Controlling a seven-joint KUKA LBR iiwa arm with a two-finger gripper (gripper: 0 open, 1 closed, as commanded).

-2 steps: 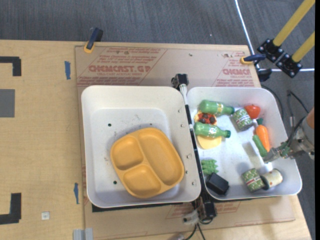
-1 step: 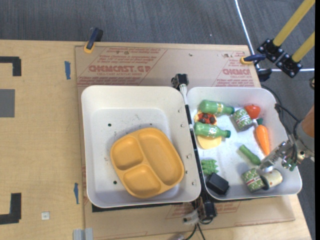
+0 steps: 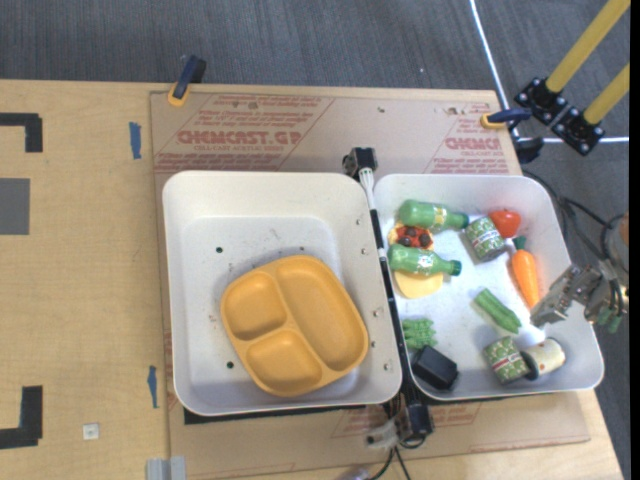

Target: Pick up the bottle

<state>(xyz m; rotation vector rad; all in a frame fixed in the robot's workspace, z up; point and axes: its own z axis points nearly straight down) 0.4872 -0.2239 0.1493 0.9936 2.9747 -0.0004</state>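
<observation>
**Approach step: the bottle waits ungrasped**

Two green plastic bottles lie in the right white bin point(image 3: 560, 218): the upper bottle point(image 3: 432, 215) and the lower bottle point(image 3: 424, 261), both well left of the fingers point(image 3: 553, 306). The fingers sit apart, holding nothing, just beside an orange toy carrot point(image 3: 525, 274). Next, I judge, comes a leftward reach, then a descent.
</observation>
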